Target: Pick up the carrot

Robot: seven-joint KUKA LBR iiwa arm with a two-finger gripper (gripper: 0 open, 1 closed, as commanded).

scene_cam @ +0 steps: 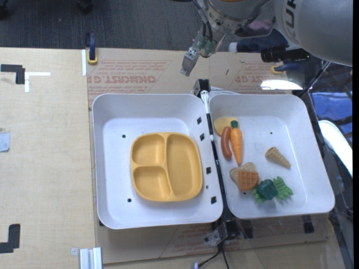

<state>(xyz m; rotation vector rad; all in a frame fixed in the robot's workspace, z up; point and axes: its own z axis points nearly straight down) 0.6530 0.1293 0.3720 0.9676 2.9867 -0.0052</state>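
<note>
You'll find the carrot point(236, 143) in the right bin point(297, 108), touching a sausage point(226, 142); it looks light, rigid and slick, so grip mid-body, though I cannot tell the end effector's point(189, 62) opening.

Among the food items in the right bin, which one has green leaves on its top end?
The carrot: orange, with a small green top pointing to the bin's far side. The red sausage beside it has no leaves; the waffle and cone neither.

I see the carrot point(236, 143), orange with green top, lying lengthwise, tip toward me, right bin's left side
</note>
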